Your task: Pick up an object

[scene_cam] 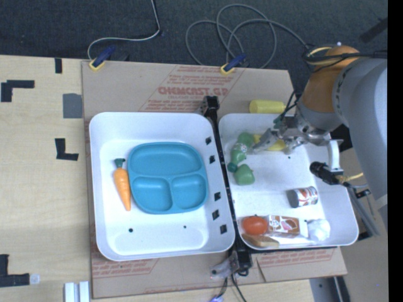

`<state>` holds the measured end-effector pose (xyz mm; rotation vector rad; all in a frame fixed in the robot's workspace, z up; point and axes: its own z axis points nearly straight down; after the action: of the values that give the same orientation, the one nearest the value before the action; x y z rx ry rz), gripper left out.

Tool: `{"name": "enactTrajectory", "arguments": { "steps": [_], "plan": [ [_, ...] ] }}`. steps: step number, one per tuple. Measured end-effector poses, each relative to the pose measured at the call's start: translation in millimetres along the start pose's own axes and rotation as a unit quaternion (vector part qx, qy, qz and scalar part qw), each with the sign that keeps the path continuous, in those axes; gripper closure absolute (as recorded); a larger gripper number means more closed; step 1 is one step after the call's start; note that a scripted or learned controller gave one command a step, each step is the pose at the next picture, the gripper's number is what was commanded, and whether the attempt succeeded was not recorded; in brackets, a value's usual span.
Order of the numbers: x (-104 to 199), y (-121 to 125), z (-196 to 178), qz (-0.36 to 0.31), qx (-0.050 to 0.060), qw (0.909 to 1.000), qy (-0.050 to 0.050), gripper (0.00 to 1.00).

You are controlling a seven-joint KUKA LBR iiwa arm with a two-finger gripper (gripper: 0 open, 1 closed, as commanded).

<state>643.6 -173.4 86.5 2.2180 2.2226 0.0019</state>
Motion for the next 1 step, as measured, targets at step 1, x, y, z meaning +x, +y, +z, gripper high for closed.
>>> {"name": "enactTrajectory", "arguments": {
  "steps": [1],
  "plan": [
    [-31.3,22.8,0.7,0.0,0.002,1.0,0.001,0.0]
  ]
}}
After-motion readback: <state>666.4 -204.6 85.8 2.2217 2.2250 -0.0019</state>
